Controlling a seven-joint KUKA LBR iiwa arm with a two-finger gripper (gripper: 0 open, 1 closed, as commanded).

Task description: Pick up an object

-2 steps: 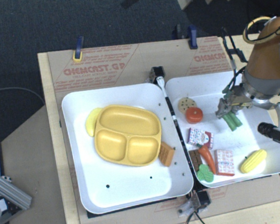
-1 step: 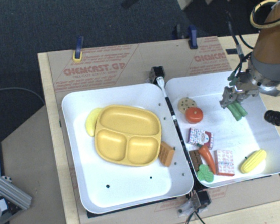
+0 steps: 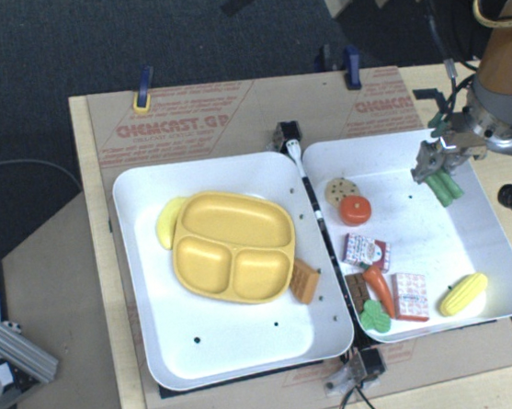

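A: Start at the left. What sits in the left bin point(image 3: 142, 259)?

B: A yellow divided plate point(image 3: 233, 245), three compartments, lying near the middle of that bin. A yellow banana-like piece point(image 3: 167, 221) pokes out from under its left edge. Against the plate's lower right corner leans a small brown block point(image 3: 304, 282), like a slice of toast.

A: And across the divider?

B: The right bin point(image 3: 492, 244) holds the small items. Near its upper left lies a speckled cookie point(image 3: 338, 188), and just below it, touching or nearly so, a red tomato point(image 3: 356, 208). Further down is a small red-and-white packet point(image 3: 363, 250), then a carrot point(image 3: 379, 290) with its green top at the bin's lower edge, beside a dark brown bar point(image 3: 357, 290). Right of the carrot is a pink-and-white box point(image 3: 410, 296), and then a yellow corn cob point(image 3: 462, 293) near the lower right corner.

A: Where is the gripper point(image 3: 439, 170)?

B: Over the right bin's upper right area, the arm point(image 3: 501, 85) coming in from the right. A green object point(image 3: 445, 186), maybe a pickle, sits at the fingertips, with its upper end between the fingers, so the gripper looks clenched on it.
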